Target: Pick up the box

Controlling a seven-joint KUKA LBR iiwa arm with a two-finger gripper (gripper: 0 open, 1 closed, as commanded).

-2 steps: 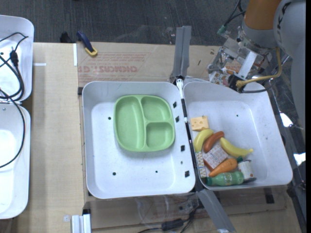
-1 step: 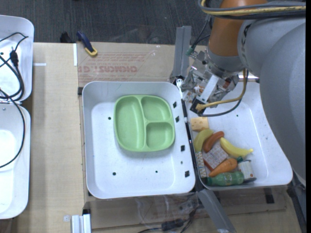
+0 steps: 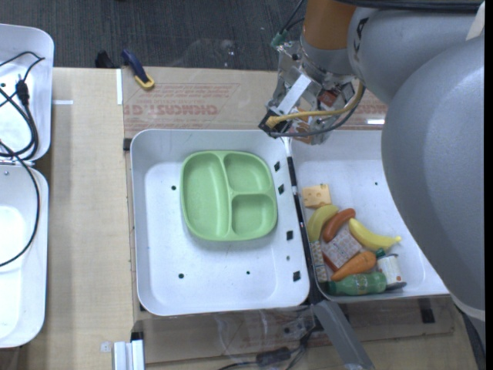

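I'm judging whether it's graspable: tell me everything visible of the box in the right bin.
The box is small and flat, seemingly printed cardboard, pale with a fine reddish and dark pattern too small to read. It lies flat, slanted to the walls of the right bin, in the heap of toy food at its near end. The red sausage lies against its far edge, the banana along its right side, and the carrot overlaps its near corner. Nothing grips it.
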